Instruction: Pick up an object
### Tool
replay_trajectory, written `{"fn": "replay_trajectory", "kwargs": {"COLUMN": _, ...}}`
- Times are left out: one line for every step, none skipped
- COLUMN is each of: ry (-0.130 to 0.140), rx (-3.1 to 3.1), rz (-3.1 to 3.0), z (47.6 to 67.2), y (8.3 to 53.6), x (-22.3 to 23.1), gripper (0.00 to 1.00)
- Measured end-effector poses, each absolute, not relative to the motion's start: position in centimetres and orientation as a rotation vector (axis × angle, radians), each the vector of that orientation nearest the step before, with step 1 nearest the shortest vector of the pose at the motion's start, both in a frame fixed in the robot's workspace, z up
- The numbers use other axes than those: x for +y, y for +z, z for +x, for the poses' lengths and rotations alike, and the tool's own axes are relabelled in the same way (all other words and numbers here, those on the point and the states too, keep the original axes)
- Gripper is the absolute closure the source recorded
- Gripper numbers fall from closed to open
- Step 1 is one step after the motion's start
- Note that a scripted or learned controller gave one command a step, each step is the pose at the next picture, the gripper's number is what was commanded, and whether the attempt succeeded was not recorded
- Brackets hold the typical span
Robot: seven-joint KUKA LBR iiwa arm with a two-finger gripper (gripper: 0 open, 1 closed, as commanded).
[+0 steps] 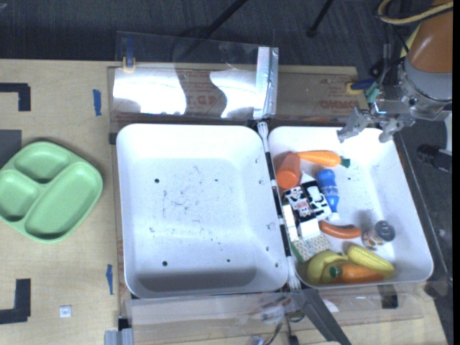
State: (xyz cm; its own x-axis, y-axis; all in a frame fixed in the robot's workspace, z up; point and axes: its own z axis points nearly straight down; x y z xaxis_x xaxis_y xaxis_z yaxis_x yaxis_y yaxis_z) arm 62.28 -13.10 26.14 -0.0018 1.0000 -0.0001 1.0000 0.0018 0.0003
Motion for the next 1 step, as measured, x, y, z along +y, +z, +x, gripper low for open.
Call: {"fn": "replay_trajectory", "kwargs": {"ry": 0.001, "rx": 2.403, "rz": 2.023, "z": 62.81, "y": 16.81, "x": -11.17, "gripper": 0.00}}
